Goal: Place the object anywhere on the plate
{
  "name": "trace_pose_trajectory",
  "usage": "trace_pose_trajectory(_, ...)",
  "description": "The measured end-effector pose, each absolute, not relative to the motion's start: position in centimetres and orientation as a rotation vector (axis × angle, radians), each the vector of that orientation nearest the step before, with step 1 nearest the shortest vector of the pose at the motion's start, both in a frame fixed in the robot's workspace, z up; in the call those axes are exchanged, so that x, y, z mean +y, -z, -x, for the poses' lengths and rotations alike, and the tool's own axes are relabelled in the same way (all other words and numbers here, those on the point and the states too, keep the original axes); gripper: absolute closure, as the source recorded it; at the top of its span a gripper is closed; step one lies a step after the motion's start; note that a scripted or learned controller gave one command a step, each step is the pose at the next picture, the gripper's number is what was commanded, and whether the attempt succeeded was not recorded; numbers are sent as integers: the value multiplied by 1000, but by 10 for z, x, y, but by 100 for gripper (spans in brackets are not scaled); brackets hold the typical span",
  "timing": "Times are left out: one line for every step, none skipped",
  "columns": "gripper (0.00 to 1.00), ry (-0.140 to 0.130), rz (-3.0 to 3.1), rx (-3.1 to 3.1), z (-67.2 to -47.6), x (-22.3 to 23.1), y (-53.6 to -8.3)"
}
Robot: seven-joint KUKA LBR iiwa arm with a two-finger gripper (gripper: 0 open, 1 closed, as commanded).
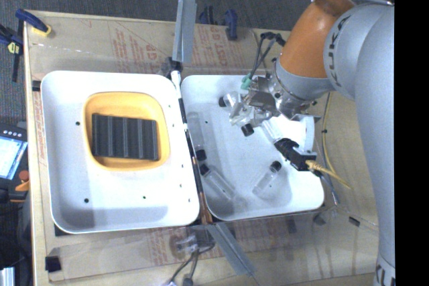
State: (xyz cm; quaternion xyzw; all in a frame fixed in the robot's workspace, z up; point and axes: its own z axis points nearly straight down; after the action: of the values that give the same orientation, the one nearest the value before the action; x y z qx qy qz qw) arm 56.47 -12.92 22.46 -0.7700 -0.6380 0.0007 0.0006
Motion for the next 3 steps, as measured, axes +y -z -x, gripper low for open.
trace_pose_trajectory(100, -6, 2150, -2283, -582, -53, -190)
trace_pose_trajectory(100, -1, 1882, -2516, -614, -10, -192)
trace_pose_trajectory(100, -5, 1685, -2646, -593, 10, -191)
